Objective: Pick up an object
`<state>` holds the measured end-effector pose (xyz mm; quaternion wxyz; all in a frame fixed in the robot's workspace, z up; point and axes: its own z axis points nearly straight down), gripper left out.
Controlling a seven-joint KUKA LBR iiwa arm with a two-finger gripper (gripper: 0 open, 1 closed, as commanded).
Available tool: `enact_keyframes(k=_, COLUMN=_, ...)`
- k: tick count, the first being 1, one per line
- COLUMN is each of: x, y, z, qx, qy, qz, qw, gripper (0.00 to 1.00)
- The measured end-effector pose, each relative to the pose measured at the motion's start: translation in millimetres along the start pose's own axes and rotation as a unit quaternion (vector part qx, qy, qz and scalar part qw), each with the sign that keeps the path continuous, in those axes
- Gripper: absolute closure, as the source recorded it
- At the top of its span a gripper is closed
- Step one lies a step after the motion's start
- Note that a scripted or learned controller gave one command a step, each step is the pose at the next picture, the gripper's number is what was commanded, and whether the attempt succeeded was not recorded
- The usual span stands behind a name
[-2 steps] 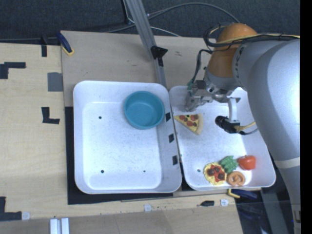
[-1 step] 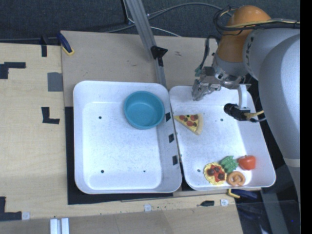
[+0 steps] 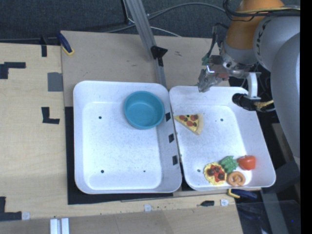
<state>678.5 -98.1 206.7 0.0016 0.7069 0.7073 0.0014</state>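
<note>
My hand [image 3: 206, 83] hangs over the far rim of the right-hand shallow white plastic bin [image 3: 253, 135]; whether it is open or closed I cannot tell, and I see nothing between its tips. The nearest pick is the flat toy pizza slice [image 3: 189, 122], lying alone near the dividing wall. I judge the risk is the tips skating off so thin a piece, or striking the rim on descent. The cluster of small toy foods [image 3: 228, 169] crowds the near corner against the wall, leaving little room. The round blue bowl [image 3: 144, 109] sits in the left white bin [image 3: 92, 145], with open floor around it.
</note>
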Motion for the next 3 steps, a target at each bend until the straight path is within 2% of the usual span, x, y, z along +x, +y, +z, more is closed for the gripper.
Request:
enact_keyframes(k=1, x=48, y=-7, z=2, qx=0.002, qy=0.0, qz=-0.001, qw=1.0, gripper=1.0)
enact_keyframes(k=2, x=106, y=0, z=1, qx=0.002, qy=0.001, qz=-0.002, qw=1.0, gripper=1.0)
enact_keyframes(k=3, x=159, y=-5, z=-17, qx=0.002, qy=0.001, qz=-0.002, qw=1.0, gripper=1.0)
